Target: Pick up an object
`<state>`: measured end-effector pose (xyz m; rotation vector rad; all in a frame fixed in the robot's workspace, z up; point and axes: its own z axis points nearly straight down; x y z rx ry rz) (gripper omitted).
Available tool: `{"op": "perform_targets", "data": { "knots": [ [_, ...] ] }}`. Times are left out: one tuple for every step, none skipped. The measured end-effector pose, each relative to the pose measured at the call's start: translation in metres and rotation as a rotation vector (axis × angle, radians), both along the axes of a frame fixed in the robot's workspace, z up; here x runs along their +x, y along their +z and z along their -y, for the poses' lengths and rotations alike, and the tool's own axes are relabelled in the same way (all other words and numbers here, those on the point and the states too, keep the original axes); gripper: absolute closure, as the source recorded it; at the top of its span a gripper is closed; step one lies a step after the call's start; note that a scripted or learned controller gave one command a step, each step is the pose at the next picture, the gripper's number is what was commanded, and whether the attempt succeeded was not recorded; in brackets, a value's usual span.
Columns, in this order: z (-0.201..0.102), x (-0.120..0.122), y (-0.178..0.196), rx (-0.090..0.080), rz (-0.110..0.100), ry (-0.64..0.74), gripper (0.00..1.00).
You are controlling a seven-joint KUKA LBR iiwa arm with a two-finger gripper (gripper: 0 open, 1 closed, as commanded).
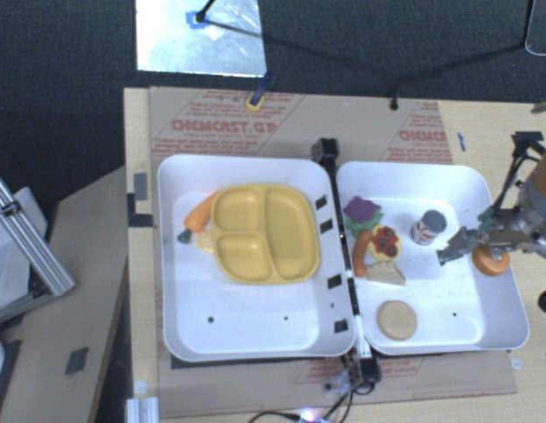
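Starting at the left, the left bin (180, 324) holds a yellow divided plate (260, 233) with three compartments, and a toy carrot (201, 211) lies against the plate's left edge, its green top pointing toward the bin's left wall. Black clips (329, 228) sit along the seam where the two bins meet. In the right bin (498, 329), a purple toy (362, 209) lies near the seam, with a pizza slice (383, 247) just below it and a pale wedge (387, 275) touching the slice's lower end. A round tan cookie (397, 319) rests nearer the front wall. A small can (427, 226) stands to the right of the pizza. An orange toy (493, 262) lies by the right wall, just beside the jaws (453, 252), which reach in from the right above the bin floor; whether they are parted or closed I cannot tell. Both bins rest on the cardboard-covered worktop (229, 126).
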<state>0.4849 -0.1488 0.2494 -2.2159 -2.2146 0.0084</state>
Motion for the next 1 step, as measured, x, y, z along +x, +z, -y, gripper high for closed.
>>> {"op": "perform_targets", "data": {
  "knots": [
    [-0.0004, 0.0023, 0.0054, -0.003, 0.012, 0.004, 0.0]
  ]
}}
